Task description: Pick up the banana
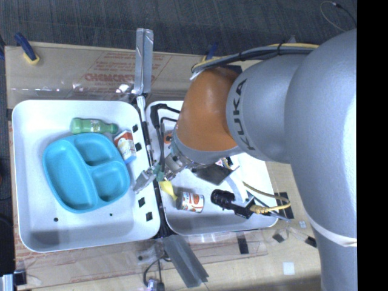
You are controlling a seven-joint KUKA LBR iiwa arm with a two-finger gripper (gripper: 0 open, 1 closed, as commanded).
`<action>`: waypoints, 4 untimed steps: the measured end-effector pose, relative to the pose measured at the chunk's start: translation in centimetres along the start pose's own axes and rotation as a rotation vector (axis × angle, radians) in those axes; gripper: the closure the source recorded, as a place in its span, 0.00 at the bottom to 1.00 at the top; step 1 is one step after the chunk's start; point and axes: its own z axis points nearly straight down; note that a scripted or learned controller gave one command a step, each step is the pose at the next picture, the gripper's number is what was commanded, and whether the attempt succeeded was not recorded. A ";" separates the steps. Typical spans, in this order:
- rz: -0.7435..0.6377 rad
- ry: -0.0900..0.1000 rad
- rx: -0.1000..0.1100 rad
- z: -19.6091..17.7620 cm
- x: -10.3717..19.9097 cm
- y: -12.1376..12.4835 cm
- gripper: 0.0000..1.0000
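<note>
The gripper (154,176) hangs right over the ridge (147,141) where the two bins meet, low down along it. The wrist blocks too much of it to tell whether it is spread or closed, and nothing can be seen pinched in it.

The banana (167,191) lies just on the right side of that ridge, just beside the gripper on the near side. Only a short yellow piece of it shows. It is probably a light thing with a smooth, curved skin that could slip out of a hold near a tapering end. If it is real fruit it will bruise under a hard squeeze. The best hold looks to be across its thick middle, with the jaws set square to its length. Its closeness to the ridge leaves little room for the jaw on that side.

The right bin (212,229) holds the banana and, a little farther from the ridge, a tin can (191,202) lying on its side. The left bin (36,235) holds a blue divided plate (85,171) well away from the ridge, a green bottle (91,126) beyond it, and a small red-labelled container (125,145) close against the ridge.
</note>
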 end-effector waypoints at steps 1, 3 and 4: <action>0.003 0.001 0.000 0.0 -5.5 1.4 0.00; 0.026 0.002 0.002 0.1 -0.7 -2.9 0.00; -0.003 0.001 0.000 0.0 -5.4 0.7 0.00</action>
